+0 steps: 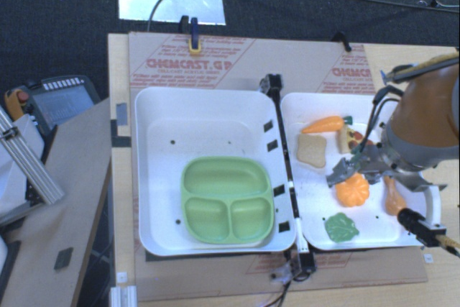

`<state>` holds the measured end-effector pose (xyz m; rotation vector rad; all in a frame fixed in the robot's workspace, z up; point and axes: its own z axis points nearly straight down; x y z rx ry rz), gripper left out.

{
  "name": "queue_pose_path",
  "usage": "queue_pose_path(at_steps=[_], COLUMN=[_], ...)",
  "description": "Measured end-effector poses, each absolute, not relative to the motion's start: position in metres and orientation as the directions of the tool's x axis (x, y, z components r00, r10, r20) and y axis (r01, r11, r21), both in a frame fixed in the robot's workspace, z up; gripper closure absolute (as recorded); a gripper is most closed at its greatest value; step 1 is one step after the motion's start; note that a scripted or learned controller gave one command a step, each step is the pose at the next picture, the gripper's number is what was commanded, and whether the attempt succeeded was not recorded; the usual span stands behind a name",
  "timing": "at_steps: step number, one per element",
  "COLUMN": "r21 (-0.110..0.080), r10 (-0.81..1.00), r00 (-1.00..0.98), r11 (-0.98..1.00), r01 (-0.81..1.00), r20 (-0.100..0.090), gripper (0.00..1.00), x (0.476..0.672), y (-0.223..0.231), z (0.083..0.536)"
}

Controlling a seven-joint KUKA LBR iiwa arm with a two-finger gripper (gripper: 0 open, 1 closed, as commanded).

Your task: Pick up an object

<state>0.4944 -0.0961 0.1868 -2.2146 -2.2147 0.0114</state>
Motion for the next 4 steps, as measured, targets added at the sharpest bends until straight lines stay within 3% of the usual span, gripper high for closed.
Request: queue_pose_path(at_steps=[1, 3, 4], r21=[0.001, -0.002, 0.002], r10=[1.0, 1.0, 1.0], r00=[-0.003, -0.001, -0.001], r11=[0.003, 0.001, 0.001], r01=[1.0, 1.0, 1.0], r20=[0.0, 0.001, 0.0], gripper=[0.0, 0.0, 1.0], x=[0.498, 0.487, 0.489], y=[-0.096, -0.098, -0.098], z=[0.193, 0.089, 0.101])
